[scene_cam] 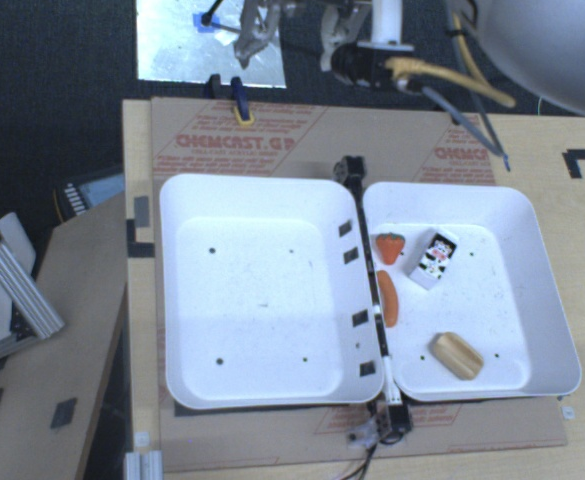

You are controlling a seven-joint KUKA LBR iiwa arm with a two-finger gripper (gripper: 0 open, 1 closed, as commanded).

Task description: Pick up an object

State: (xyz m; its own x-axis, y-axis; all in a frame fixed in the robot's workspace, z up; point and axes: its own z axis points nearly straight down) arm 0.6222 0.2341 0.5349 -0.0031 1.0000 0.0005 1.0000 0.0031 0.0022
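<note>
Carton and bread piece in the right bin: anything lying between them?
No. In the camera view, only bare white bin floor lies between the milk carton and the bread piece.

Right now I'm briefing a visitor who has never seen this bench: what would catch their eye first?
Probably the colour in the right bin: a strawberry-like red toy and an orange carrot-like piece by the divider, a small cow-patterned milk carton beside them, and a tan bread-like block nearer the front. Next, the gripper poised above the bench's far edge, over a shiny metal sheet.
</note>
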